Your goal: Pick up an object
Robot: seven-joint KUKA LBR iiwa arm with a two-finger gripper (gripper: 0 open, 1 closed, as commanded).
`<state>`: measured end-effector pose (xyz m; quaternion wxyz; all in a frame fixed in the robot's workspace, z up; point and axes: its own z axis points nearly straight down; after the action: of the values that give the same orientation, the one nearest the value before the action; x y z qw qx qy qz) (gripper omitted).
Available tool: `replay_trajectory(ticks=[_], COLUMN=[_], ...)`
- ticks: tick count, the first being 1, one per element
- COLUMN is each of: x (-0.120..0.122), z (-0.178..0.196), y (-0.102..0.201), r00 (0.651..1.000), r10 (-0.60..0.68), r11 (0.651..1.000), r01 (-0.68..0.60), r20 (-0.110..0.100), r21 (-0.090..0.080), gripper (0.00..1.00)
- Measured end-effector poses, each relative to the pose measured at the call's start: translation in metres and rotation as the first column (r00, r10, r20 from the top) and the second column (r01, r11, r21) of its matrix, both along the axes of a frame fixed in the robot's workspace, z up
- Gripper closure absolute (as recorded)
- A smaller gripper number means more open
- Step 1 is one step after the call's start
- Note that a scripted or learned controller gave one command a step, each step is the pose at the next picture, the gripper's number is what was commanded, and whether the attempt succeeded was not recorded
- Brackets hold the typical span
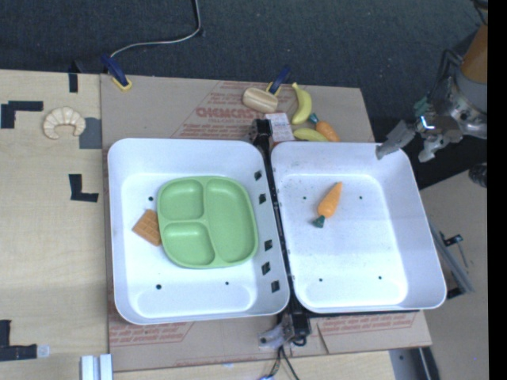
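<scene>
One real candidate for you here: the toy carrot (329,201) lying alone near the middle of the right bin (396,275), tip slanted up-right, green stub down-left. It looks like light, stiff plastic, probably slick, so pinch it across the fat middle, not the taper. Your gripper (408,141) hovers past the bin's far right corner, fingers spread, holding nothing, though it's a bit blurry.

Bench (47,236) – 2 white bins (127,236), croissant (65,122), bananas (301,105)
</scene>
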<state>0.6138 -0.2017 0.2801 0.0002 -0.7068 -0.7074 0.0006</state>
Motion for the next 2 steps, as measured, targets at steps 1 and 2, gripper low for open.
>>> replay_trajectory(ticks=[1, 2], x=[0.009, -0.002], z=[-0.143, -0.194], y=[0.061, 0.081], r00=[1.000, 1.000], r10=[0.001, 0.000], r11=[1.000, 1.000], r01=[-0.001, 0.000], r20=[-0.006, 0.003], r21=[0.003, -0.001], gripper=[0.00, 0.00])
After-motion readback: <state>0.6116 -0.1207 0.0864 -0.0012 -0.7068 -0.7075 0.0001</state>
